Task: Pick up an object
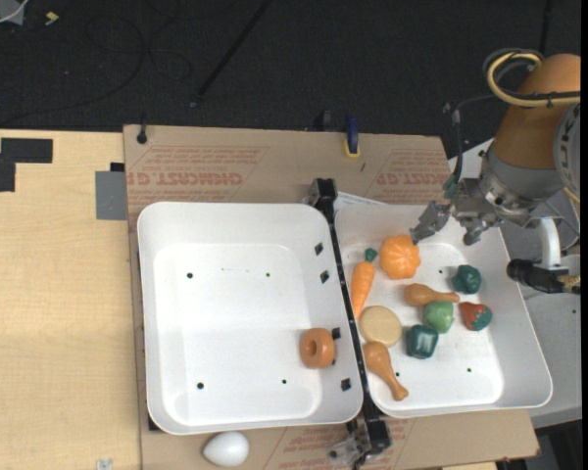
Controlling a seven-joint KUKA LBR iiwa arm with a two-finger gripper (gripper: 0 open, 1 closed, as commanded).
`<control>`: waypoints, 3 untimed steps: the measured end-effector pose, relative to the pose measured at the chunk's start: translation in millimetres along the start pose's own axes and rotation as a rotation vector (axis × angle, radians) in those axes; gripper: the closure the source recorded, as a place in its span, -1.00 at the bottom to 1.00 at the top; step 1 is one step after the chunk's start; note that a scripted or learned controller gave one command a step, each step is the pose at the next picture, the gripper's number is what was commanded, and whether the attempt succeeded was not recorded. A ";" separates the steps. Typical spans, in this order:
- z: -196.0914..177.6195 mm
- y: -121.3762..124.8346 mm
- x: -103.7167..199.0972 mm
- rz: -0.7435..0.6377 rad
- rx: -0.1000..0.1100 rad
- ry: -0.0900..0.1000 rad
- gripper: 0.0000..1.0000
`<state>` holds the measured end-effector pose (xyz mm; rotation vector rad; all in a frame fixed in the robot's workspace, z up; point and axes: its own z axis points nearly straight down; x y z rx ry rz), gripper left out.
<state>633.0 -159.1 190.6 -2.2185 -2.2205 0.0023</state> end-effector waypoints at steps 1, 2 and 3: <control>109.2 2.5 23.1 -0.001 0.004 0.001 -1.00; 102.1 11.4 52.6 0.000 -0.004 -0.007 -1.00; 103.0 10.9 28.0 0.002 -0.001 -0.002 -1.00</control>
